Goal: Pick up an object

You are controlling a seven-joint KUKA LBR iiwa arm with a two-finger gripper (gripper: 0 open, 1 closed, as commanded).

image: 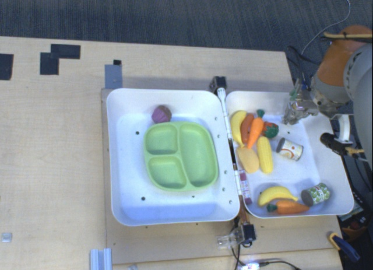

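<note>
Banana, carrot nearest; green tray in left bin

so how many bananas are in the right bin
2. One yellow plastic banana lies at the far left of the right bin beside an orange carrot; another lies near the front edge. Others may be hidden.

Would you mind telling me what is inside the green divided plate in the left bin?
All three compartments of the green divided plate look bare. A small purple object lies just outside its far rim, on the left bin floor. Whatever is beneath the plate is covered.
</note>
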